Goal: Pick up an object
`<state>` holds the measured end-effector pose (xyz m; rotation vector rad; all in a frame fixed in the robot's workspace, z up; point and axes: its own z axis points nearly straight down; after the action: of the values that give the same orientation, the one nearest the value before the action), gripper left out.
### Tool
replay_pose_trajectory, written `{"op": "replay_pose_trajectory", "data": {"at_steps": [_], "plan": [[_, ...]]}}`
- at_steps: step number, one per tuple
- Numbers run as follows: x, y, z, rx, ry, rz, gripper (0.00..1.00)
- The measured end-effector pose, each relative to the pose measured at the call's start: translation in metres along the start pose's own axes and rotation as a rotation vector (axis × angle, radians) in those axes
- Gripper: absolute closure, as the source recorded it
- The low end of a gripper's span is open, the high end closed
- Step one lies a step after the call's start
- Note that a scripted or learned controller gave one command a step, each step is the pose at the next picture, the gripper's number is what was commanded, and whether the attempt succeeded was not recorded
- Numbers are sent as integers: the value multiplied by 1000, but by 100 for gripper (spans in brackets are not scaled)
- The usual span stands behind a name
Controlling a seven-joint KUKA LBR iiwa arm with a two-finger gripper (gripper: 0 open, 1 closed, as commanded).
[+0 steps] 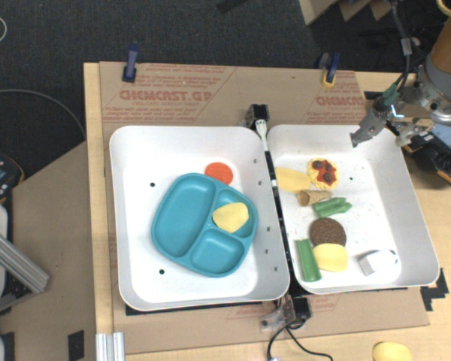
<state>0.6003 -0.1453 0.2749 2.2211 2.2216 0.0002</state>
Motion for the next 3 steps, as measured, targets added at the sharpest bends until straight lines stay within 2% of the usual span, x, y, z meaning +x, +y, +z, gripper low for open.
{"op": "replay_pose_trajectory", "data": {"at_steps": [1,2,3], "plan": [[7,-27,178,13,4,2,0],[37,-121,192,11,4,2,0],[36,-116,180,-2,0,2,100]]}}
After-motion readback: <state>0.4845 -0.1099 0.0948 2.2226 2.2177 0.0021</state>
